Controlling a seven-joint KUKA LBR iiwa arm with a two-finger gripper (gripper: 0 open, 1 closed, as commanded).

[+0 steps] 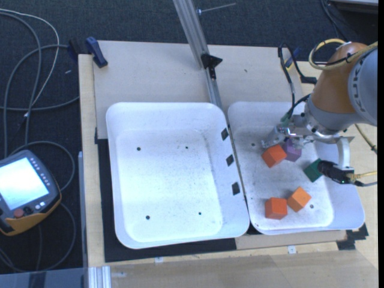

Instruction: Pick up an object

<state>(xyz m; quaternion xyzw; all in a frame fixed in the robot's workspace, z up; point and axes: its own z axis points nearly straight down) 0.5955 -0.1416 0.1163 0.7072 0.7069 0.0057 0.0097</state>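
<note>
In the right bin (pixel 258 125) my gripper (pixel 290 138) is low over a small purple block (pixel 294 152), whose upper part it hides. An orange block (pixel 274 156) lies just left of the purple one, touching or nearly touching it. To the right, beside the arm's black cable fitting, sits a green block (pixel 312 171). Two more orange blocks (pixel 276 208) (pixel 299 198) lie side by side near the bin's front edge. I cannot make out whether the purple block is gripped.
The left bin (pixel 120 125) stands beside the right one, joined by black clips (pixel 229 159). A slanted metal pole (pixel 191 26) rises behind the bins. The arm (pixel 336 95) and its cables cover the right bin's back right corner.
</note>
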